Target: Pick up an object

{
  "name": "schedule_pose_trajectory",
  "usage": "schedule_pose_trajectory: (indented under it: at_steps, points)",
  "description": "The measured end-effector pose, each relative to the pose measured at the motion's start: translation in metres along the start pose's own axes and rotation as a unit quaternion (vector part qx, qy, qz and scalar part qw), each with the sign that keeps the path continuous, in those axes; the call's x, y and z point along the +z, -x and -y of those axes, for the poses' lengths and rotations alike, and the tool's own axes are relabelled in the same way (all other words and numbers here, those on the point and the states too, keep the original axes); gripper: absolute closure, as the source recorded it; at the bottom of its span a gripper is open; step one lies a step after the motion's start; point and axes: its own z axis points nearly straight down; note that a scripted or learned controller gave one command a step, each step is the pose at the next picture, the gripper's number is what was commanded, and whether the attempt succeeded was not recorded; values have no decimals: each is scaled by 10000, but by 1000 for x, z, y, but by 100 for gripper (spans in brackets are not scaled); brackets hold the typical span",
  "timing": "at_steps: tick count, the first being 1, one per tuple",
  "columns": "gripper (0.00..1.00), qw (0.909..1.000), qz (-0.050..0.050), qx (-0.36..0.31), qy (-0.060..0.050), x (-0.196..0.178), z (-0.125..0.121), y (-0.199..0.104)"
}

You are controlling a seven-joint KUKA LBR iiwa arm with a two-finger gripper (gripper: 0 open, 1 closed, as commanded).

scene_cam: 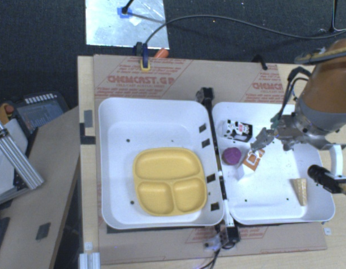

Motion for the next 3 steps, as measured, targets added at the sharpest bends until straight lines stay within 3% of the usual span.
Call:
schedule_pose_trajectory:
  at_steps: [1,3]
  points:
    - [0,10000,8,-11,64,-6,-2,0]
    - [0,10000,4,3,43,118,-2,3]
